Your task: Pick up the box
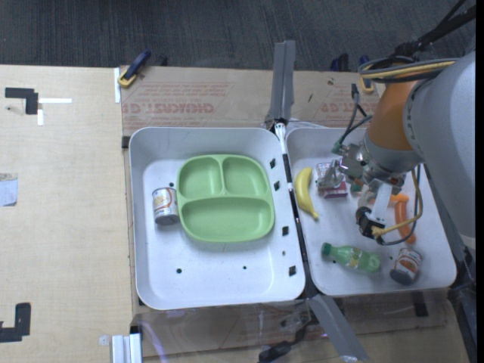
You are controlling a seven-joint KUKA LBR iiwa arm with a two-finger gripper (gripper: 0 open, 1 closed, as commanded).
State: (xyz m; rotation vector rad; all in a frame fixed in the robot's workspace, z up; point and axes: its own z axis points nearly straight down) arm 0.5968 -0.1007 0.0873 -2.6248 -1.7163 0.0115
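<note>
White plastic forms both bins; the right bin point(439, 274) carries the task's thing. The box point(331, 181) (small, with a pink-and-white printed face) lies in the upper left part of that bin, just beside the banana point(305, 193), which lies to its left along the divider. The hand point(355, 174) sits low over the bin directly to the right of the box, touching or very nearly touching its right edge. How far the hand is open cannot be told, as the wrist and cabling cover it; nothing is visibly held.

Governing relation: the box lies to the camera's left of the hand, on the banana side. Its long axis cannot be read reliably at this resolution. A grasp would likely require a short shift toward the banana.

Also in the right bin: a green bottle point(352, 258) and a small can point(406, 265) near the front edge.
</note>
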